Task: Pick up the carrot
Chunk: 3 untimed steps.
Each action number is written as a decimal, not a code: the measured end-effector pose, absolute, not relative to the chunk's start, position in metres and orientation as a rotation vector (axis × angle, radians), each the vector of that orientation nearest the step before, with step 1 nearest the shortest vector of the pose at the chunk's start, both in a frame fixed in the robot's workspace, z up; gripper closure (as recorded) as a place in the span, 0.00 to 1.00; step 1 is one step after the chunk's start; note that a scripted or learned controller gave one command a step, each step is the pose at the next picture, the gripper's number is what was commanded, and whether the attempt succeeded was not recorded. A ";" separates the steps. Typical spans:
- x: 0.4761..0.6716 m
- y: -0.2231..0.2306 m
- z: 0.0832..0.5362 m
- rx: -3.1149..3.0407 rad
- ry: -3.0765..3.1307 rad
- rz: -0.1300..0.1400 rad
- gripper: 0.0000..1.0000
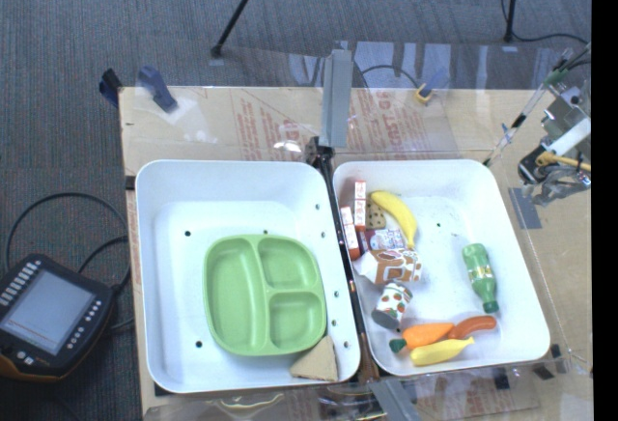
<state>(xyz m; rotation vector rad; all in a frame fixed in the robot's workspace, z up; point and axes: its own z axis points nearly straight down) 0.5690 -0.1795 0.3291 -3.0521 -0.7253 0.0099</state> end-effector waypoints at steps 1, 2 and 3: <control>0.603 -0.208 0.378 -3.123 -0.324 0.006 1.00; 0.604 -0.205 0.386 -3.119 -0.335 0.012 1.00; 0.604 -0.204 0.386 -3.118 -0.338 0.013 0.00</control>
